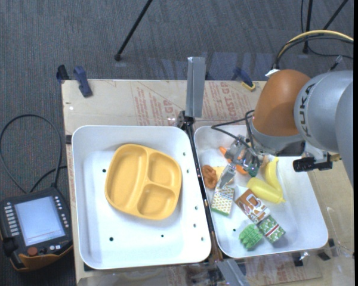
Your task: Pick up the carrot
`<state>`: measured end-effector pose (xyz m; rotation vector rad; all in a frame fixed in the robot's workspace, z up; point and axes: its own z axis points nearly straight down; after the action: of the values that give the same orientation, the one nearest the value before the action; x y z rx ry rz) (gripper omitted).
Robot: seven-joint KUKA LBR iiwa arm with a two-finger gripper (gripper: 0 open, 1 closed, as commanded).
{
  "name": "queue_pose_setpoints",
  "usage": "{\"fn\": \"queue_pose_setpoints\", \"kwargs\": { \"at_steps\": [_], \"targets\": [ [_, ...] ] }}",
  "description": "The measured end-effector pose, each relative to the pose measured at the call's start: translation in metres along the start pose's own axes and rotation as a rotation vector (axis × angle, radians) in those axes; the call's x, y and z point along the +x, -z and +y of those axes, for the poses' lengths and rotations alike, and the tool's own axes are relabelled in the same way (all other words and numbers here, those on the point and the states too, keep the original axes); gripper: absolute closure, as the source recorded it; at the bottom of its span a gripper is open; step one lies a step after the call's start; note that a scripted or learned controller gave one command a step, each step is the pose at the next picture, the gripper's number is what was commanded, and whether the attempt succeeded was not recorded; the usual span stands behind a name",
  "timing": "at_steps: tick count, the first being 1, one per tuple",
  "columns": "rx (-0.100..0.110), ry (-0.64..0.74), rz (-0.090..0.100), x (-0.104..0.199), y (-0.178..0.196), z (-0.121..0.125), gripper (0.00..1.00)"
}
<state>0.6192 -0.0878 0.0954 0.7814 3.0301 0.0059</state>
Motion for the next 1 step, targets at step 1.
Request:
{"fn": "queue_pose_setpoints", "kwargs": {
  "at_steps": [1],
  "targets": [
    [0.002,-0.01,0.001,-0.0014,0.0,0.001,0.0]
  ]
}}
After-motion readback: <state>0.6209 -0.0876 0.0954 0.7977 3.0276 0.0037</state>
